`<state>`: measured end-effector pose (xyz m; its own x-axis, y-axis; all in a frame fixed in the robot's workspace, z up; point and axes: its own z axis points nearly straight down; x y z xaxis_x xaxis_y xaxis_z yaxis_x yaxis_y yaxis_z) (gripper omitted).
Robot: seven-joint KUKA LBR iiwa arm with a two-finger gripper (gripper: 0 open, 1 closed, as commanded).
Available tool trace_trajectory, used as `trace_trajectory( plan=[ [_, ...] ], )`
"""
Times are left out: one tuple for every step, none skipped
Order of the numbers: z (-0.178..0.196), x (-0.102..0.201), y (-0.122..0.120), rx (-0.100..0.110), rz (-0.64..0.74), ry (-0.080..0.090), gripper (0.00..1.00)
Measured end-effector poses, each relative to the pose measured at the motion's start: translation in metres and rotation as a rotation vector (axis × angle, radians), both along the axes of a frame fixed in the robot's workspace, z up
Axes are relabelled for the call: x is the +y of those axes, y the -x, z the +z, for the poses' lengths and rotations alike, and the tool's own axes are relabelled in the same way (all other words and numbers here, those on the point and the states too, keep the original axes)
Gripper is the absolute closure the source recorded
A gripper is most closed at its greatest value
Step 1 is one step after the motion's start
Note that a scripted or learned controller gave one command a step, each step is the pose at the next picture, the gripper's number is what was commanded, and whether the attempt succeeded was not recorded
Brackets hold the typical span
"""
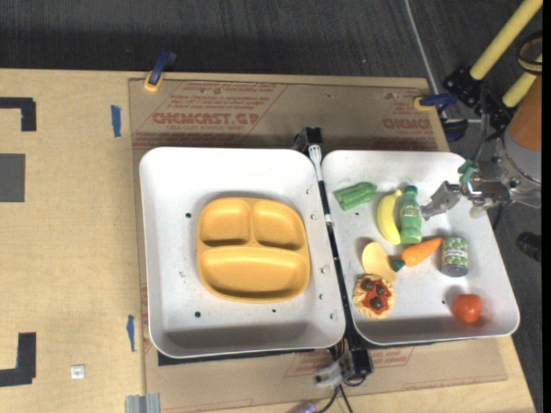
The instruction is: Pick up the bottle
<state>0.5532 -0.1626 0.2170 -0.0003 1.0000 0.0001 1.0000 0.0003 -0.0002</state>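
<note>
A red tomato (467, 308) lies lower right in the right bin (499, 269). The green bottle (411, 217) stands centre-right, touching a banana (388, 216) and carrot (420, 252). The pincer (446, 198) hovers just right of it, fingers spread, holding nothing.

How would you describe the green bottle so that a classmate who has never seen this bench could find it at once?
Start at the right-hand shallow white bin and look at its upper middle. There a small green plastic bottle lies between a yellow banana and the grey metal claw. Unlike the green can nearby, it is slim with a narrow neck.
</note>
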Motion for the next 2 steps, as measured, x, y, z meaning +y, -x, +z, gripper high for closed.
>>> trace_trajectory(
  plan=[
    [-0.131,0.003,-0.046,-0.003,-0.106,0.001,0.0],
    [-0.12,0.001,-0.047,-0.008,-0.107,0.004,1.0]
  ],
)
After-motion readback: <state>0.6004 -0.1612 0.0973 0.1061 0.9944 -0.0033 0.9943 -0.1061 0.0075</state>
